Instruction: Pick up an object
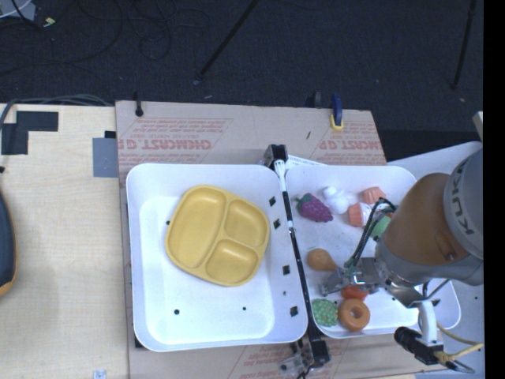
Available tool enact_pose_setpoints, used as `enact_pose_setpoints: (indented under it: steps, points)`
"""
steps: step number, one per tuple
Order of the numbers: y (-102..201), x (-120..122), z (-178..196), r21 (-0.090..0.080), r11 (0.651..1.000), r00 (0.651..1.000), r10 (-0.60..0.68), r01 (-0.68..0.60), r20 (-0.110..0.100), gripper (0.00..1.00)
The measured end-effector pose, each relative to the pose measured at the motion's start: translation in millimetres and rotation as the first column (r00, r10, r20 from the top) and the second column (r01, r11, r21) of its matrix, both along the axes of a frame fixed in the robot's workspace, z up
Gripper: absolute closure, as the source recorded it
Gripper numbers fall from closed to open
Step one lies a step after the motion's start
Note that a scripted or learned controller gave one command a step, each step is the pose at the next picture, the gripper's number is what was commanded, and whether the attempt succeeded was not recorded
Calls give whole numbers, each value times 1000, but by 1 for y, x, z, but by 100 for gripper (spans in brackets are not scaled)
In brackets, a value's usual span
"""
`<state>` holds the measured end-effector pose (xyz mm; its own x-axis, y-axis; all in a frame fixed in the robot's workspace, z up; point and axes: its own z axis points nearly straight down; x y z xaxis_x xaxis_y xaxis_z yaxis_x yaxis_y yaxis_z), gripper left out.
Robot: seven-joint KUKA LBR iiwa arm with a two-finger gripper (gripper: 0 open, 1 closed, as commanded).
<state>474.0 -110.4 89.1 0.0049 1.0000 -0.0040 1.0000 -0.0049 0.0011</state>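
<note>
arm (430, 231) comes in from the right, over the right bin (398, 176). gripper (347, 283) sits low near the bin's front left part, just right of the brown potato-like piece (320, 260). can't tell how far the pincer is open, and nothing is clearly seen between it. a red item (354, 293) lies right under the gripper, touching or nearly so. donut (353, 315) is just in front of that, green piece (324, 312) to the donut's left. purple grapes (315, 208), a white item (337, 199) and orange pieces (364, 204) lie at the bin's back. left bin (150, 314) holds a yellow divided plate (217, 234).
</note>
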Motion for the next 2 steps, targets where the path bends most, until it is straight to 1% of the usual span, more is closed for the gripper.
enact_pose_setpoints:
  steps: [1,2]
  points:
    - [-1,2,10,4,1000,1000,-3,3,-1,100]
    - [87,11,103,6,1000,1000,12,-12,3,100]
